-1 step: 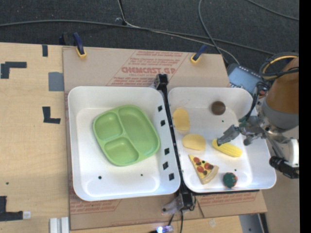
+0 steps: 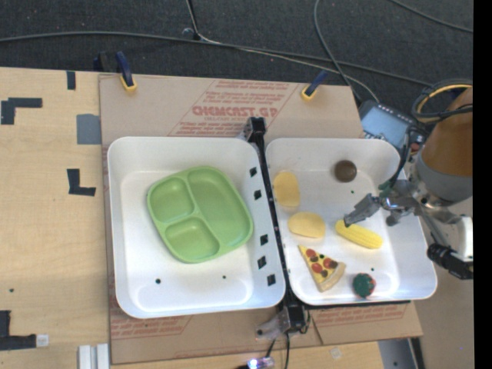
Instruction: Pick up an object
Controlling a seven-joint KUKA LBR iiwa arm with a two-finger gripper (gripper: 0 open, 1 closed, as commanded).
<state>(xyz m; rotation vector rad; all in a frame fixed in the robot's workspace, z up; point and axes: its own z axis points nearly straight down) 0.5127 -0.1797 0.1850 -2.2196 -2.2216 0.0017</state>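
The right bin point(image 2: 384, 154) holds several toy foods: a corn cob point(image 2: 359, 235), a pizza slice point(image 2: 322, 268), a strawberry point(image 2: 364, 284), a brown ball point(image 2: 345, 171) and two pale yellow pieces point(image 2: 286, 188) point(image 2: 307, 224). My gripper point(image 2: 378, 212) hangs low over the right side of this bin, just above the corn cob. Its two fingers are spread apart, one pointing left point(image 2: 358, 212), with nothing between them.
A green divided plate point(image 2: 200, 213) lies in the left bin point(image 2: 123, 229). A black divider point(image 2: 265, 214) runs between the bins. The grey arm with its orange band point(image 2: 448, 156) stands over the right bin's right rim. Cables cross the dark floor behind.
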